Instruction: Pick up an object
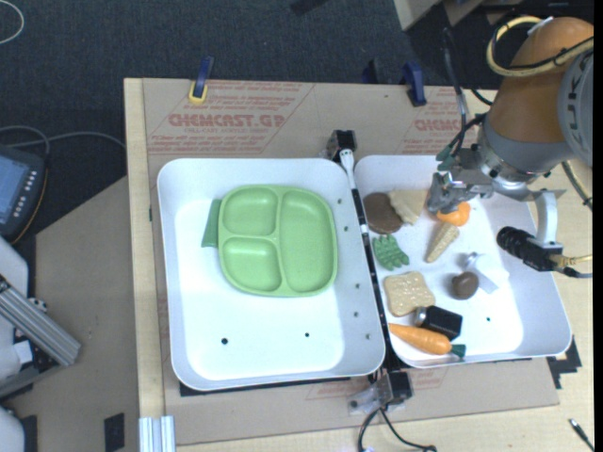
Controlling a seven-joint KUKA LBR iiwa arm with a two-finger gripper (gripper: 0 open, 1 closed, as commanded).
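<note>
Gripper (445, 199) is poised directly over small orange piece (455, 215), touching or nearly; finger state cannot be told. Cone-shaped piece (441, 243) lies just below, long axis slanted.

- The left bin (188, 281) is largely taken up by a green divided plate (278, 238); bare floor is left along its front and left side.
- The right bin (528, 332) is crowded along its left half by a brown disc (382, 213), a green leafy piece (388, 250), a cracker (408, 292), a carrot (421, 338) and a black block (442, 320).
- Open floor is found at its front right corner.
- The back of the right bin is overhung by the arm (537, 83).
</note>
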